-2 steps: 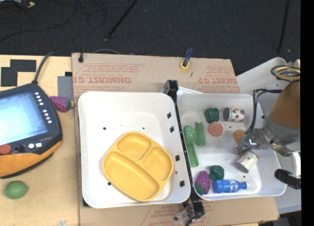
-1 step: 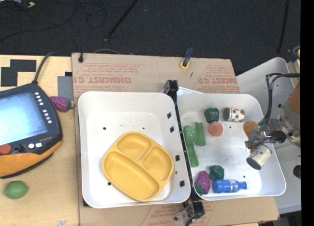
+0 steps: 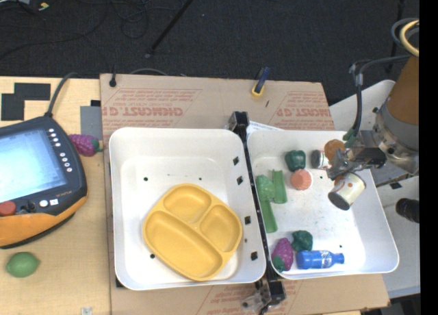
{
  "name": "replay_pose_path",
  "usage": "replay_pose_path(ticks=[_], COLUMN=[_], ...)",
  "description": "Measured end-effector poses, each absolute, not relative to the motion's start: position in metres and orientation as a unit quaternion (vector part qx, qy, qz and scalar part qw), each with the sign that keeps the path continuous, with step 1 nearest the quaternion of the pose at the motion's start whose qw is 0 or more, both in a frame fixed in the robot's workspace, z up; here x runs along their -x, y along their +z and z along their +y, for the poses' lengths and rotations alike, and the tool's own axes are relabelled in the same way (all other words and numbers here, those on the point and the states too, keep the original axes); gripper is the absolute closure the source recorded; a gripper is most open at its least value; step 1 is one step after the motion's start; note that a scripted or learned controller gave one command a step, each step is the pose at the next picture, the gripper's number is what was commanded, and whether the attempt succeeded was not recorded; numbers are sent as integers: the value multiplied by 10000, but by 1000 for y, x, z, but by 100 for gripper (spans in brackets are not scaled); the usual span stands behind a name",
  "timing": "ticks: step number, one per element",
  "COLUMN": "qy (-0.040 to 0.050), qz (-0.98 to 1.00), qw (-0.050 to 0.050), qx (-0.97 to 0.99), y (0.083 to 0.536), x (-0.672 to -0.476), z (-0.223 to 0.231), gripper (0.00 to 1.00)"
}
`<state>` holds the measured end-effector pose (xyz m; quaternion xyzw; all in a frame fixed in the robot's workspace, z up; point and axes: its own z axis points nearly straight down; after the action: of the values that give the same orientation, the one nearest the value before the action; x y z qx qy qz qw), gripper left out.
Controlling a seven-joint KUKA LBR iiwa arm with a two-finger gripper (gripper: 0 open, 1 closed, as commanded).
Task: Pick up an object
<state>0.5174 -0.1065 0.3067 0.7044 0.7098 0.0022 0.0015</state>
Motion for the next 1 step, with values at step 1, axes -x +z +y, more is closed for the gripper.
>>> replay_pose_path(ticks=[1], qy=[2], qz=[7103], qw=[-19], qx=[-7039], y=[314], x=[-528], z=[-15], gripper=[100])
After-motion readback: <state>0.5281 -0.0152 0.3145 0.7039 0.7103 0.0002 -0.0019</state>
